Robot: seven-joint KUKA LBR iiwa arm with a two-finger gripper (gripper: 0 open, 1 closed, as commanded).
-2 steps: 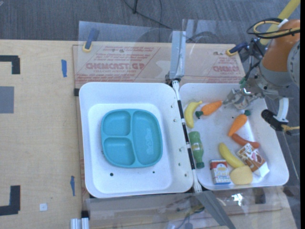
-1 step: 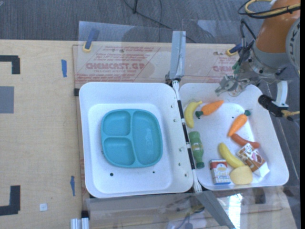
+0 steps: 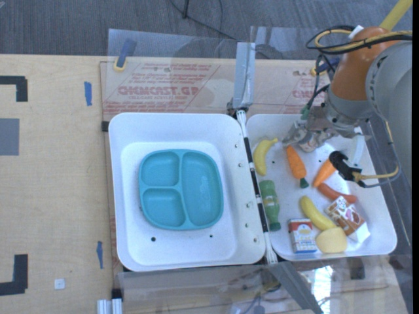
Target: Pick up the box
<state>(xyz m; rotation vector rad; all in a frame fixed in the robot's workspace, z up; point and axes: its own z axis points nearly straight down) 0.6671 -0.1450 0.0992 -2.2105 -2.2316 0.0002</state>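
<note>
Box [image 3: 302, 235] is my reading of the small red-and-white carton lying flat at the near edge of the right bin [image 3: 383, 241], touching a pale yellow lemon-like fruit [image 3: 332, 241] on its right. A second printed packet [image 3: 346, 216] sits just beyond that fruit, half over a white wrapper, so which of the two counts as the target is a judgement, not a certainty.

In the camera view the gripper [image 3: 306, 138] hangs over the far part of the same bin, well apart from the carton; whether it is released or clenched I cannot tell, and nothing shows in its grasp.

Risks, as I judge them: the way toward the carton passes over a carrot [image 3: 296, 163], a second orange piece [image 3: 325, 173] and a banana [image 3: 315, 213], and a low sweep could drag them. The carton lies flat against the fruit and close to the bin wall, leaving little room for a finger on either side; a descent slightly off could nudge the fruit or slide the carton away. A green bottle [image 3: 268, 205] along the divider crowds the left.

Hard to make out: the gripper tip is a dark tangle beneath the wrist and cables, and the carton's print is too small to read.
</note>
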